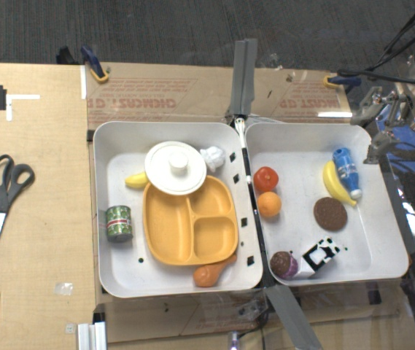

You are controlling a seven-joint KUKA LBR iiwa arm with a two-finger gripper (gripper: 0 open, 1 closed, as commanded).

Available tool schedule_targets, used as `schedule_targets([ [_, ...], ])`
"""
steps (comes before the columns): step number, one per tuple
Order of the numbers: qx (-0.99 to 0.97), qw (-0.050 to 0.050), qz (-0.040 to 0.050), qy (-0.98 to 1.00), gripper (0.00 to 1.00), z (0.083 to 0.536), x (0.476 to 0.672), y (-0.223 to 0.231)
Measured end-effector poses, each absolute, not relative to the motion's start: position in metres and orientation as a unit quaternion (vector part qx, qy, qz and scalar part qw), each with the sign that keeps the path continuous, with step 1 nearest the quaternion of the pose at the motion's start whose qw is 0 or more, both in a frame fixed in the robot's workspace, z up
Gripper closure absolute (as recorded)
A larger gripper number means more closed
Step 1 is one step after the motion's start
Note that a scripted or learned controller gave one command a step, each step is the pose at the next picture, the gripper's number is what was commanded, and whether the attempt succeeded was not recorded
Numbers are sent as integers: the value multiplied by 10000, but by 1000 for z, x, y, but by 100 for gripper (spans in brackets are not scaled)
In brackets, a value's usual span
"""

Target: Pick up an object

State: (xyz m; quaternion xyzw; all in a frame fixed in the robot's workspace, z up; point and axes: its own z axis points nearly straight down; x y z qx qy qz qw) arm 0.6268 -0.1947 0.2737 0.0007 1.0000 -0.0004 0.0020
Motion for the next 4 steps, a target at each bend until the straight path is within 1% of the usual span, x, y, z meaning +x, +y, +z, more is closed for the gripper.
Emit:
schedule_targets([
  [1,748,20,-4,9972,0,186,634,-179],
  [2,581,29,-8,9983,0,94,620,-190],
  [3,559,55,-17,9984,100,106,622,-188],
  [4,669,30,0,9978,100,240,603,-130],
])
